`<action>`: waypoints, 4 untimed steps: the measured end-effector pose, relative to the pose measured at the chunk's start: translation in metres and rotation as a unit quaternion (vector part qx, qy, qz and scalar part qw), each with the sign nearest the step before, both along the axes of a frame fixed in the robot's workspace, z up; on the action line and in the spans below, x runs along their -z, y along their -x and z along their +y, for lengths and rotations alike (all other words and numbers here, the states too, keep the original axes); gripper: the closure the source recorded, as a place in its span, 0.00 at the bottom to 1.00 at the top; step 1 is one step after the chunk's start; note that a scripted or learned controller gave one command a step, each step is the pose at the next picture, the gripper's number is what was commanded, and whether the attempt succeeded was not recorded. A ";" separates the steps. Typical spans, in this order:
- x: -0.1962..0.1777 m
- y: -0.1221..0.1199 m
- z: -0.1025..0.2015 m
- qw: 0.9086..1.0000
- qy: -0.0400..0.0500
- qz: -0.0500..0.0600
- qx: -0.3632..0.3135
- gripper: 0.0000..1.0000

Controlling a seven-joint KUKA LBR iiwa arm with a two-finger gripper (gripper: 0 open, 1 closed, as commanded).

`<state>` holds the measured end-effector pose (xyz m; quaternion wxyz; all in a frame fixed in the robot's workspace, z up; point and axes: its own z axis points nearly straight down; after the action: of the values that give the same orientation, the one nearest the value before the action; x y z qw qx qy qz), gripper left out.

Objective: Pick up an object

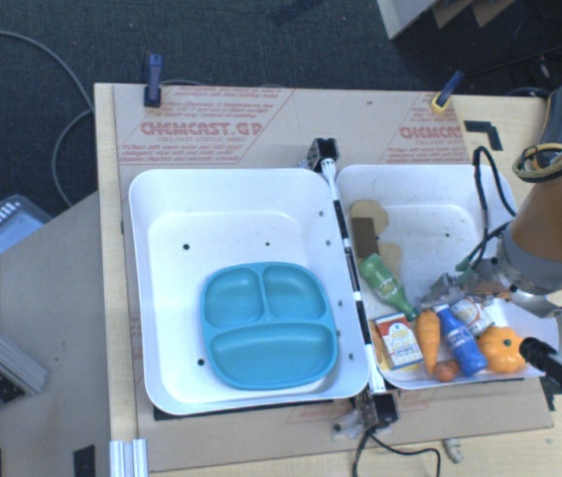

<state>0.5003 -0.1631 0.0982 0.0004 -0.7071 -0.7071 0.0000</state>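
Camera view, looking down on the table (pixel 211 117) with two white bins side by side. Left bin (pixel 162 207) holds a blue divided plate (pixel 268 324) near its front edge. Right bin (pixel 430 182) holds, clustered at its front edge, a green bottle (pixel 386 281), a small juice carton (pixel 397 341), a carrot (pixel 429 332), a blue bottle (pixel 460 341) and an orange fruit (pixel 501 349). The gripper (pixel 460 291) hangs low over this cluster, beside the blue bottle; whether the fingers are spread or closed cannot be told.
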 end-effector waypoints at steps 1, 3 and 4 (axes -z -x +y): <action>-0.151 -0.004 0.053 1.000 0.001 -0.001 -0.001 0.00; 0.011 0.019 0.045 1.000 0.000 -0.004 0.000 0.00; 0.000 0.017 0.045 1.000 0.000 -0.007 0.000 1.00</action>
<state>0.4835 -0.1180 0.0982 -0.0047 -0.7071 -0.7071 -0.0046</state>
